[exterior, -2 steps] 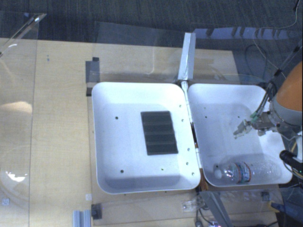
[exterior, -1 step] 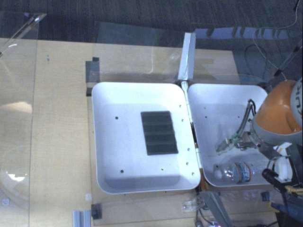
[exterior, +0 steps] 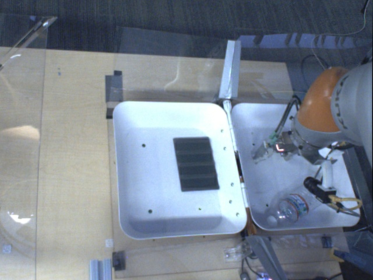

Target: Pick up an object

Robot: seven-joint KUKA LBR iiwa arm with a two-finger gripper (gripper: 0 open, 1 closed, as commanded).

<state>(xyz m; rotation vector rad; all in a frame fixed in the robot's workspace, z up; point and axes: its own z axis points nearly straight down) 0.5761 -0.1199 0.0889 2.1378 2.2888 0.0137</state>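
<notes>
Bottle (exterior: 289,208), right bin (exterior: 256,118), wooden bench (exterior: 64,174)

Lighting is even and fairly bright overhead. We see no hard shadows, just a soft grey gradient along the lower edge of the left bin (exterior: 140,174). Both white bins run close to clipping, so wall detail washes out. Pale reflections streak the clear panels (exterior: 175,80) at upper centre and the left edge of the frame. The dark floor (exterior: 175,4) across the top is underexposed and noisy. Overall sharpness is modest; the gripper (exterior: 274,147) area at right looks soft, possibly motion blur. The clear bottle (exterior: 288,209) at lower right shows small specular glints.
</notes>
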